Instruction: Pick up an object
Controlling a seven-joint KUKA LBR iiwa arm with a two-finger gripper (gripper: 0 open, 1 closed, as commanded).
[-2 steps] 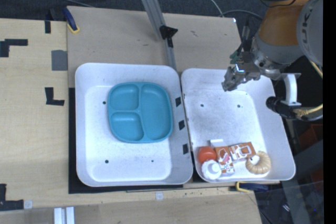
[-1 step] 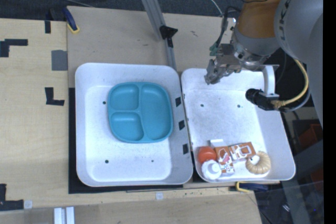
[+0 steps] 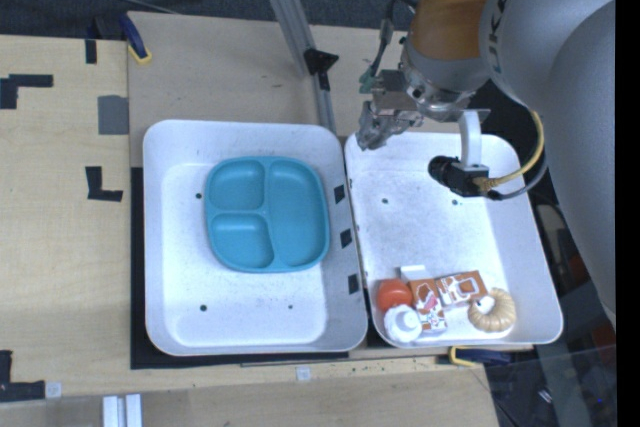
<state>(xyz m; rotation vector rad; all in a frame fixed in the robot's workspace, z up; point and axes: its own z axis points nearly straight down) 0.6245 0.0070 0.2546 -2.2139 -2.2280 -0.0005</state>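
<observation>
Gripper (image 3: 378, 127) at twelve o'clock of right bin (image 3: 520, 245); grip state impossible to tell. Risk: clipping the rim, missing the clustered carton (image 3: 447, 300) at six o'clock.

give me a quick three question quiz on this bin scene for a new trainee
1. True or false: the blue divided plate lies in the left bin.
2. The hand hangs over which part of the right bin: A) far left corner, B) near edge, C) centre?
3. Which bin corner holds the pastry ring?

Key: 1 true. 2 A. 3 The right bin's near right corner, beside the red and white packet.
</observation>
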